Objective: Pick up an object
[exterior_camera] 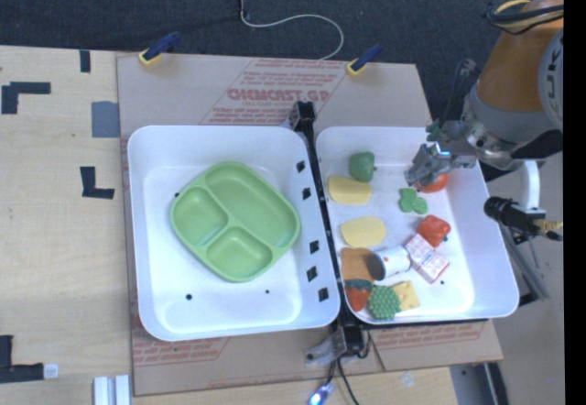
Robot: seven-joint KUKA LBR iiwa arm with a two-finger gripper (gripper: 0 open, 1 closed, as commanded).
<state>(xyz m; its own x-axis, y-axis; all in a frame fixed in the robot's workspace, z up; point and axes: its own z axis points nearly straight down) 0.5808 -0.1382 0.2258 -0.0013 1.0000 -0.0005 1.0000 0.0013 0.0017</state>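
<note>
So the arm (pixel 526 55) comes in over the far right corner of the right bin (pixel 485 302), and its gripper (pixel 428 167) sits low near that bin's far right edge, right over a small orange-red thing (pixel 437 181) that peeks out from under it. I honestly can't tell from this angle how the claw stands, or whether it has that orange-red piece or is just on top of it. The rest of the right bin is a pile of toy food: a green pepper-looking piece (pixel 362 165) near the far edge, a yellow piece (pixel 349 191) just beside it toward the divider, another yellow piece (pixel 363 231) in the middle, a small green bit (pixel 413 202) just in front of the gripper, a red piece (pixel 433 229) by the right wall, a red and white box (pixel 427 259) below that, and a white cup (pixel 394 261) plus a bumpy green piece (pixel 384 301) at the near edge. The left bin (pixel 146 211) has a green divided plate (pixel 235 221) lying flat around its middle.
</note>
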